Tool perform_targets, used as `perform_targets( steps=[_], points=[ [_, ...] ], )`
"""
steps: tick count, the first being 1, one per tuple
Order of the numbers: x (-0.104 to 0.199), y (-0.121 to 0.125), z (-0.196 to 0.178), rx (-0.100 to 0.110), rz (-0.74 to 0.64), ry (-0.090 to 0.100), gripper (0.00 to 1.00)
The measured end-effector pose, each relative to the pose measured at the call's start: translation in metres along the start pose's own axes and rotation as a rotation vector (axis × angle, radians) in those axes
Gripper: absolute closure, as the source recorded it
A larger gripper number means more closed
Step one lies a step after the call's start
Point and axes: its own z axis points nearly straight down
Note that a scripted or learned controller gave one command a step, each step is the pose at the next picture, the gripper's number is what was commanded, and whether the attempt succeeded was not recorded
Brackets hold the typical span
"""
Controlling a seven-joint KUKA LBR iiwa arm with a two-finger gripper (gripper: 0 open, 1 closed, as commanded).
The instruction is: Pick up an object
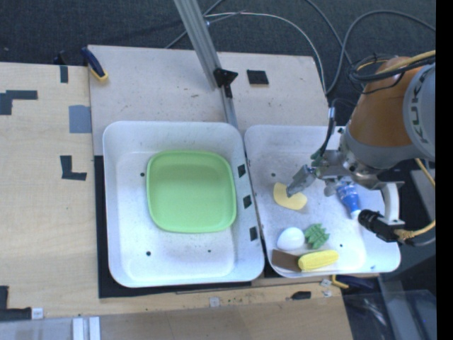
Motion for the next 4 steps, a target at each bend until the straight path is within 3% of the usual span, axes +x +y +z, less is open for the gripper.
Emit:
perform_targets(
  steps=[2, 3, 4],
  points=[
    [0.007, -0.004, 0.115, -0.008, 0.002, -0.002, 0.00],
    [0.009, -0.003, 0.106, -0.008, -0.003, -0.002, 1.00],
    [0.008, -0.002, 0.048, -0.010, 0.000, -0.001, 1.00]
  ],
)
